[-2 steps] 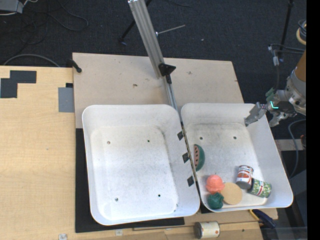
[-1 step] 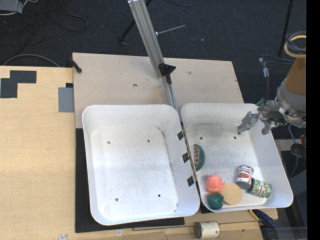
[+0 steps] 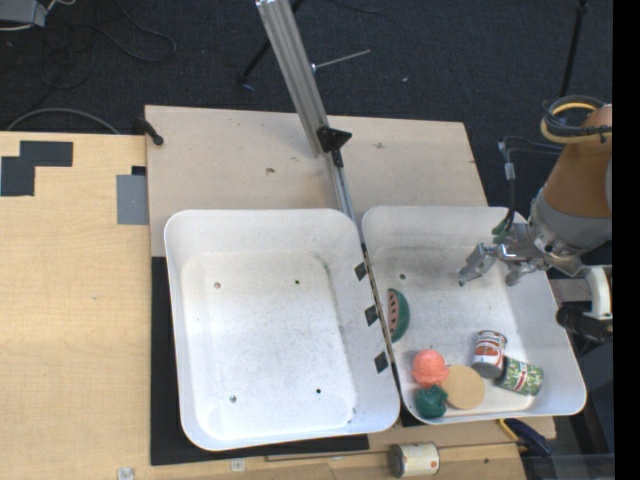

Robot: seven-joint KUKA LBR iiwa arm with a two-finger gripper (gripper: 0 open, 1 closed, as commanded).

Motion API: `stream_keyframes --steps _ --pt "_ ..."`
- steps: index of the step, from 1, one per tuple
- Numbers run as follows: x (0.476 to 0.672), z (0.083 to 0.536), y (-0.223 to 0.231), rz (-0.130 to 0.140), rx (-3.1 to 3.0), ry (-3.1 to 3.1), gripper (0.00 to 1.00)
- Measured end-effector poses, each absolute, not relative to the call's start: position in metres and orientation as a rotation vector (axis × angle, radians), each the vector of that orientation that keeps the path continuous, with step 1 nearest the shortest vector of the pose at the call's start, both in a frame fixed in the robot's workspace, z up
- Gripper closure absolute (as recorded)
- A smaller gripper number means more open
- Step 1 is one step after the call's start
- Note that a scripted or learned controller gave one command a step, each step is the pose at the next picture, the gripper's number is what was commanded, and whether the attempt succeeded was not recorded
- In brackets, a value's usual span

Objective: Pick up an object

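Observation:
My gripper point(image 3: 492, 268) hangs over the right side of the right bin point(image 3: 440, 233), fingers spread apart with nothing between them. Below it, near the bin's front, lie a small red and white can point(image 3: 488, 350), a green patterned can point(image 3: 520, 376), a tan round disc point(image 3: 464, 388), a pink-orange ball point(image 3: 429, 366) and a dark green lump point(image 3: 431, 402). A watermelon slice toy point(image 3: 397, 314) rests against the bin's left wall. The gripper is apart from all of them.
The left bin point(image 3: 260, 318) sits beside the right one. A slanted metal rail point(image 3: 300, 78) rises from the divider between the bins. A small cylinder point(image 3: 415, 459) lies on the bench in front of the bins.

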State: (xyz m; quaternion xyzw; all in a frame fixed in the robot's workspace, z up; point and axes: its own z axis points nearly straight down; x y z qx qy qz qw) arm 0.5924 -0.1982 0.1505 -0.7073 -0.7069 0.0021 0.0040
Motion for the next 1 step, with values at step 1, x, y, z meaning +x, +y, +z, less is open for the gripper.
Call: stream_keyframes --steps 1 --pt "0.5911 0.0964 -0.1967 0.006 -2.217 -2.215 0.00"
